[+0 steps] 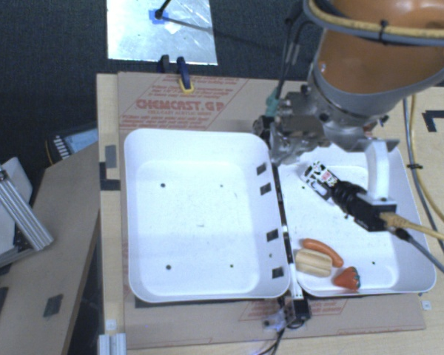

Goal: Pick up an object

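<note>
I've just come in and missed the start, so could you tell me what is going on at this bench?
A grey KUKA arm with an orange band reaches in from the right over the right bin, set to pick up an object. Its gripper sits low at that bin's far left corner, with nothing visibly held. A toy hot dog and a small red piece lie near the bin's front edge. The left bin sits alongside.
</note>
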### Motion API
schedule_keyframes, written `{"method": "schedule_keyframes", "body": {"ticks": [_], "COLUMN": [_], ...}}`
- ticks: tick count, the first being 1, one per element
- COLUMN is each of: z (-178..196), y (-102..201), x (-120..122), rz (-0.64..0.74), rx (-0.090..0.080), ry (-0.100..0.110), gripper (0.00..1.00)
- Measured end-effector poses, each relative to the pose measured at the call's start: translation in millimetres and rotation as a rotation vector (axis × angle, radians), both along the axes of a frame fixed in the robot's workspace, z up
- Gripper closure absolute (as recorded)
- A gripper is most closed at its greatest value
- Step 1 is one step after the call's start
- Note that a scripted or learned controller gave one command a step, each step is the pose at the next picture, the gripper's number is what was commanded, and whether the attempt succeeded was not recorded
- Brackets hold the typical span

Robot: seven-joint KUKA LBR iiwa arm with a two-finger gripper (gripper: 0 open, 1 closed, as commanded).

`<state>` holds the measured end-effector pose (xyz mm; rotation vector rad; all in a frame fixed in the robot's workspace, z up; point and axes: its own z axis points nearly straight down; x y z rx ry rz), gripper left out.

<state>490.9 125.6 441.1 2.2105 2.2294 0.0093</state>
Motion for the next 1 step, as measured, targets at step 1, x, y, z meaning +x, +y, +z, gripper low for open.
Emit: {"method": "schedule_keyframes", "body": {"ticks": [1], "z": [-18.8], "y": [-110.2], "x": [-4.1], "rz": [-0.019], "rx": [-0.005], "ry": [0.003], "gripper": [1.0]}}
